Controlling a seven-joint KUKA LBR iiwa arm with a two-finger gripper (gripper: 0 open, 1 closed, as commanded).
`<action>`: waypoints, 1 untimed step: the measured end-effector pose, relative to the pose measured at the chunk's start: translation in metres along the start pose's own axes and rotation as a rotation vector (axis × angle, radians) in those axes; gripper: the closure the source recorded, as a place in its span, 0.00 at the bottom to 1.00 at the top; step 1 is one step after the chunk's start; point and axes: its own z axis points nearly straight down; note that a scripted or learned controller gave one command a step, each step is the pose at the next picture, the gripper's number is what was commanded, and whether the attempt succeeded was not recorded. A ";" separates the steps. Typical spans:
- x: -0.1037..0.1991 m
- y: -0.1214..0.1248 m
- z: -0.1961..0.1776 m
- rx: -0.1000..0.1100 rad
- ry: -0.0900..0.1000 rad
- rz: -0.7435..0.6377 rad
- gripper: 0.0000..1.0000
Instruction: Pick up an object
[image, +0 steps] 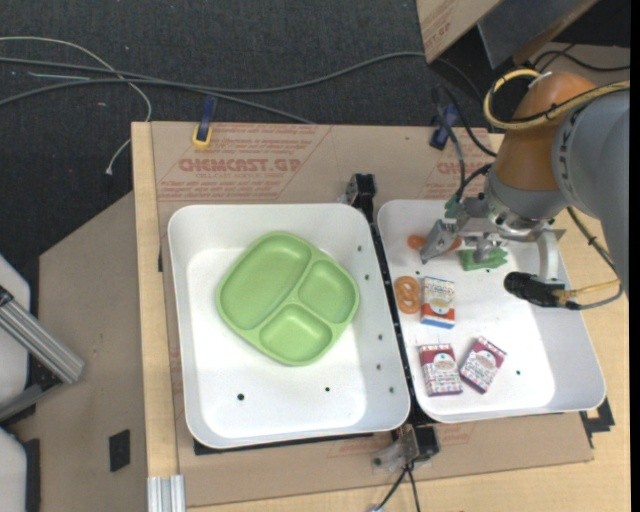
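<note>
Left bin (200, 400) carrying a green divided plate (288, 297). Right bin (570, 385) under the arm. Gripper (447, 236) low over its far corner, whether parted or closed impossible to tell. Nearest target: small orange piece (419, 241) just left of the claw. Carton (438, 301) and pretzel (407, 293) nearer the camera.

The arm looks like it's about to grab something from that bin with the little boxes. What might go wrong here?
The gripper hangs at the right bin's far end, close beside an orange piece and a green piece. With both so near, it could knock one aside or catch the wrong one. The pretzel lies against a small box, so reaching for either may shove the other. Any grab could simply miss.
</note>
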 end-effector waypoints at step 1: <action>0.001 0.000 0.037 0.001 0.000 0.001 0.00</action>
